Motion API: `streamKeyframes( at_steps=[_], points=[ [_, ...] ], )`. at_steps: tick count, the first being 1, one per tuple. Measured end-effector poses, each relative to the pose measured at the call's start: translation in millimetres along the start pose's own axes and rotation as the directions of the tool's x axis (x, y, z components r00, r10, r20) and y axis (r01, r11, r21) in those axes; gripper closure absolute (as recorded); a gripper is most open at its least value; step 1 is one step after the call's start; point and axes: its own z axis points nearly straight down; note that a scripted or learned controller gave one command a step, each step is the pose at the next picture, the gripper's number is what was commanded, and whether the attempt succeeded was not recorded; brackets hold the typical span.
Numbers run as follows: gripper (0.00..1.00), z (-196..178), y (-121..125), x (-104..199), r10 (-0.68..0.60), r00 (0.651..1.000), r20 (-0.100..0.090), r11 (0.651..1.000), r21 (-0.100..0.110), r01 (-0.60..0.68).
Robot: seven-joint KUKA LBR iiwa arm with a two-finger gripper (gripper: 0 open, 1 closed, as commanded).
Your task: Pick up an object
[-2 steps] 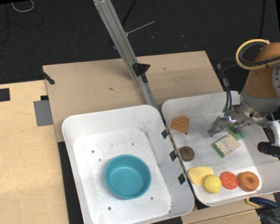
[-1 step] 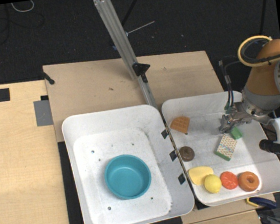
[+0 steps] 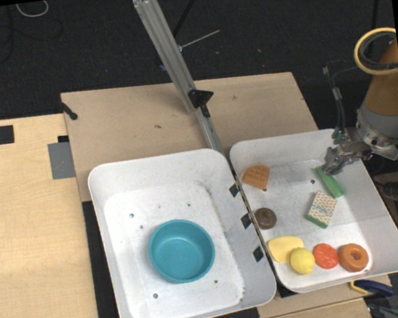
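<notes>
My gripper (image 3: 336, 159) hangs over the far right part of the right bin (image 3: 385, 227), at the upper end of a green block (image 3: 329, 183) that lies slanted on the bin floor. I cannot tell whether it touches the block. Just below the block lies a small patterned sponge (image 3: 322, 208). An orange waffle piece (image 3: 256, 177) and a brown round cookie (image 3: 265, 218) sit near the bin's left wall. Along the front edge lie a yellow banana-like piece (image 3: 284, 245), a lemon (image 3: 301, 261), a red tomato (image 3: 325, 256) and an orange donut (image 3: 354, 257).
The left bin (image 3: 116, 195) holds a teal bowl (image 3: 182, 249). A metal rail (image 3: 174, 62) slants down from the back to the gap between the bins. The arm's grey body with its orange band (image 3: 385, 95) stands at the right bin's far right corner.
</notes>
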Motion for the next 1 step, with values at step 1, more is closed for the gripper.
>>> streamKeyframes(
  at_steps=[1],
  points=[
    [1.00, -42.1, 2.8, 0.7, 0.001, 1.000, 0.000, 1.000, 0.001, -0.001]
  ],
)
